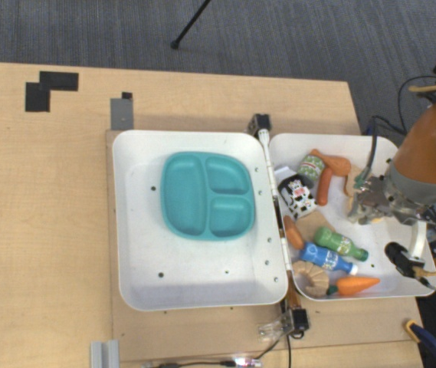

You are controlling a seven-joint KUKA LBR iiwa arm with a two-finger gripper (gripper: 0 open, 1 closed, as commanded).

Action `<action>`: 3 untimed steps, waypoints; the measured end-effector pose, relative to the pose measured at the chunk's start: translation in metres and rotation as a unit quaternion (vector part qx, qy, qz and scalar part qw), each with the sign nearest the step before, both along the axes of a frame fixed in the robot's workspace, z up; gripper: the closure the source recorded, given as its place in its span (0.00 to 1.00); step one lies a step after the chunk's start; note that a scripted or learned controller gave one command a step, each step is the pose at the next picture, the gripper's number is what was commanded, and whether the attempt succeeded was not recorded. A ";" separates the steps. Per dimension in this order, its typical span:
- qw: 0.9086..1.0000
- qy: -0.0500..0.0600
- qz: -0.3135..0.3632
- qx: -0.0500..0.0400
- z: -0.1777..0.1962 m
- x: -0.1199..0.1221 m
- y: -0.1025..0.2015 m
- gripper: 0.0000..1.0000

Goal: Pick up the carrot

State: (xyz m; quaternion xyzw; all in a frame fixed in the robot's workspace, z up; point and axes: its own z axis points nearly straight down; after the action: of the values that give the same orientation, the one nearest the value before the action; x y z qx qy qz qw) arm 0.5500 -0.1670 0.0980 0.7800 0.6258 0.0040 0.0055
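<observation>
Starting at the left, a smooth teal plastic plate (206,195) with three hollows sits in the left bin (137,282); the right bin (339,293) holds a crowded heap of small glossy toys. The carrot (358,285), a tapered orange cone, lies at that bin's near wall, touching a blue bottle (326,260) and just below a green bottle (340,244). The gripper (367,205) hangs over the bin's right part, well apart from the carrot, and I cannot tell its state; a descent there could miss, or the slick taper could slip against the wall.
</observation>
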 end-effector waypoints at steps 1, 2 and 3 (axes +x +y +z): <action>1.000 0.000 0.000 0.000 0.000 0.000 0.000 0.00; 0.998 0.000 -0.060 0.002 -0.010 -0.022 0.068 0.00; 0.992 0.004 0.124 0.001 0.087 -0.044 0.135 0.00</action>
State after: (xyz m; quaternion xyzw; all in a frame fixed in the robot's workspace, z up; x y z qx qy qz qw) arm 0.5064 -0.0322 0.1852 0.6962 0.7179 0.0023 0.0014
